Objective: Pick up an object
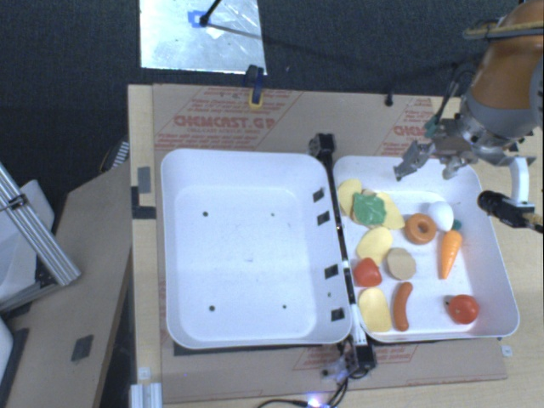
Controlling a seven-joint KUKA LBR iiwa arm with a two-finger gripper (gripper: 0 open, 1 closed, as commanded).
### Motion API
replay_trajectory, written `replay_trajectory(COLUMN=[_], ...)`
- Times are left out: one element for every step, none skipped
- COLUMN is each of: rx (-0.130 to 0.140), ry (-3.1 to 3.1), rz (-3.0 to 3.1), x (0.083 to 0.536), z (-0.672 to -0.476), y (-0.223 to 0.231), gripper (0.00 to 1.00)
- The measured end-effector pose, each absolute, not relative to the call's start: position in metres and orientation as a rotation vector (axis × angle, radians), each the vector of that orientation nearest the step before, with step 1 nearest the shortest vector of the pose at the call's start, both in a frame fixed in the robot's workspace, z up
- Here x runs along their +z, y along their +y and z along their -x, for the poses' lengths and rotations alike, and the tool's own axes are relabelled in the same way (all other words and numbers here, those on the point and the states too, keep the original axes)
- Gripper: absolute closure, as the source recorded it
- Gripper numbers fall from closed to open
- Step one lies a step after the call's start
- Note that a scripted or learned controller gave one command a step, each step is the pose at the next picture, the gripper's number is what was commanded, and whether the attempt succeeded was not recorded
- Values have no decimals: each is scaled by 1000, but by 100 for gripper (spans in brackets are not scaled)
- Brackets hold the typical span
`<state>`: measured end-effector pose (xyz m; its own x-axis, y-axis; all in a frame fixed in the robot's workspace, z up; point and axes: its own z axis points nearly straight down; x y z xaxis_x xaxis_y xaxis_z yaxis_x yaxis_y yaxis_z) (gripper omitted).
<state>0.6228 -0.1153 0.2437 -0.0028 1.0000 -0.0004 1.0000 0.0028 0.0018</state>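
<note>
Below and just left of the open, empty end effector (429, 161), the white egg (440, 215) and doughnut (420, 228) lie nearest in the right bin (501, 270).

A cardboard-topped bench (229, 109) bears two white bins, left bin (246, 249) touching right bin (497, 291).

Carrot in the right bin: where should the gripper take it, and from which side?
Grip the carrot across its thick orange upper half, coming straight down. It lies flat, tip toward the camera, with bare floor on both sides, so fingers likely fit there.
</note>
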Motion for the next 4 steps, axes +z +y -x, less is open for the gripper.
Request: replay_trajectory(rx=[3, 6, 7, -2], ry=[2234, 2234, 2235, 2235], rz=[-2211, -2209, -2208, -2214], x=[181, 185, 185, 119], z=[-670, -669, -665, -667], y=[-55, 22, 106, 170], gripper=[0, 0, 0, 0])
